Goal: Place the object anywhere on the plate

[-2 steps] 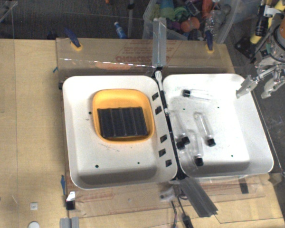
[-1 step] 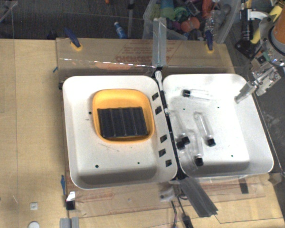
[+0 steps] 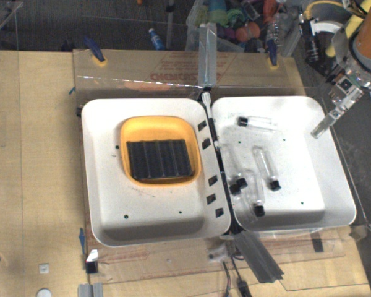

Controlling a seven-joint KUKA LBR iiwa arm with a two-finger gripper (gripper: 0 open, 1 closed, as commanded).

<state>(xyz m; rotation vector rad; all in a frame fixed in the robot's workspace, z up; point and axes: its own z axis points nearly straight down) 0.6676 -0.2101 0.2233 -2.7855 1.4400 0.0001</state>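
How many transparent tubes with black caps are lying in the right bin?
3, maybe more hidden by glare: one tube near the back, one in the middle, one toward the front left by the divider.

A light wooden bench (image 3: pixel 31 166) carries two shallow white bins side by side: the left bin (image 3: pixel 105 209) toward the bench's middle, the right bin (image 3: pixel 315 190) touching it, near the bench's right edge.

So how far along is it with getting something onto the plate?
Nothing looks done yet: the yellow plate in the left bin carries just a dark ridged block. The gripper hangs over the right bin's edge. The clear tubes remain to be picked.
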